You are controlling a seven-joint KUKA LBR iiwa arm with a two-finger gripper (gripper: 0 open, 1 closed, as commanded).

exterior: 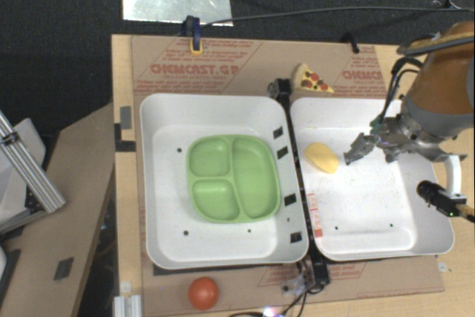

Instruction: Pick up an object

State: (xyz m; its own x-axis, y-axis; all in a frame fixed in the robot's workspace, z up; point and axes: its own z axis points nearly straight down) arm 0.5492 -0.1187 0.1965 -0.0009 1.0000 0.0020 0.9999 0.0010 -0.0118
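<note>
A yellow, rounded object [322, 157] lies in the right bin [371, 237], near its left wall. My gripper [356, 150] hangs just to the right of it, fingers pointing left and down toward it, with a small gap between them and the object. Nothing shows between the fingers. The grey arm with its orange band [445, 78] comes in from the right edge.
The left bin [159, 182] holds a green divided tray [232, 177]. A pizza-slice toy [312, 79] lies on the cardboard behind the bins. A red ball [202, 292] sits in front of the left bin. A blue clamp [193, 32] grips the back edge.
</note>
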